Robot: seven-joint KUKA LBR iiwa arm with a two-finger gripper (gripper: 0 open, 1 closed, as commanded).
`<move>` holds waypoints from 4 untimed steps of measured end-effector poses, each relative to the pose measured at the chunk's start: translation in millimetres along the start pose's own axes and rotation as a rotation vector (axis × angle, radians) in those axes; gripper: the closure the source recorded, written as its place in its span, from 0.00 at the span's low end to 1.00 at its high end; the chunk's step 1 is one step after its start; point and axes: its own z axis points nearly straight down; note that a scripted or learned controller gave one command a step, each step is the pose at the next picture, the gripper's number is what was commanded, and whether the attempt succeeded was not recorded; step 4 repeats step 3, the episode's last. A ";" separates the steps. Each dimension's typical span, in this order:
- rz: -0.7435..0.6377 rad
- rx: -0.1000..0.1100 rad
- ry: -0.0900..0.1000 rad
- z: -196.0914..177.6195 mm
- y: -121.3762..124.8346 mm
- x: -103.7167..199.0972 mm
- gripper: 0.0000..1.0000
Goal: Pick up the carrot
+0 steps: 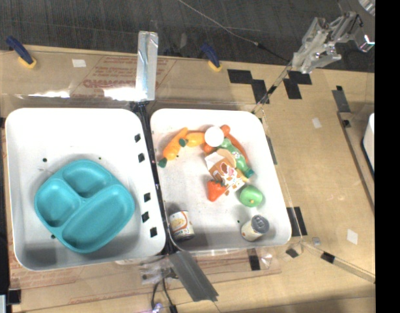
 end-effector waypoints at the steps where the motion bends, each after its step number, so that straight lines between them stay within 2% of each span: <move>1: -0.273 -0.002 0.005 9.7 3.1 74.6 1.00; 2: -0.468 -0.001 0.004 -13.8 7.5 154.1 1.00; 3: -0.764 -0.002 0.002 -12.4 5.7 112.3 1.00; 4: -0.764 -0.002 0.002 -12.4 5.7 112.3 1.00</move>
